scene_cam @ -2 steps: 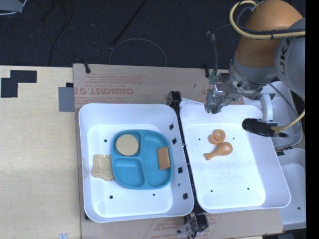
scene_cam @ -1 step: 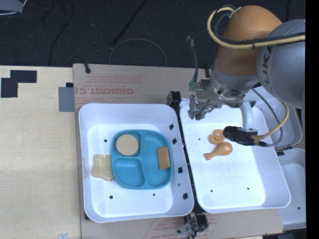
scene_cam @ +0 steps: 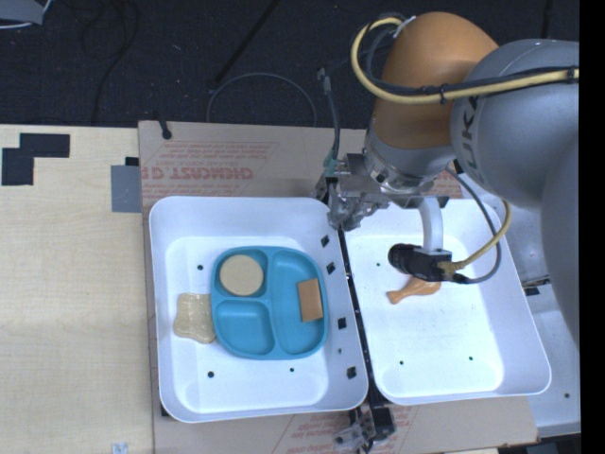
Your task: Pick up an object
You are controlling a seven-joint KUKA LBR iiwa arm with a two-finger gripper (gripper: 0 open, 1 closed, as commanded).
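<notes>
The gripper (scene_cam: 350,208) is shown at the far end of the seam between the left bin (scene_cam: 178,227) and the right bin (scene_cam: 454,348); how far it is opened cannot be told, and nothing is seen held in it. Every candidate object lies in a bin: an orange toy piece (scene_cam: 413,292) in the right bin, and in the left bin a blue divided tray (scene_cam: 248,334) carrying a tan disc (scene_cam: 240,274) and a brown slab (scene_cam: 309,300), with a pale yellow lump (scene_cam: 194,317) touching its left edge. The pick is judged not yet made, with approach, closure and lift all left to be done.
</notes>
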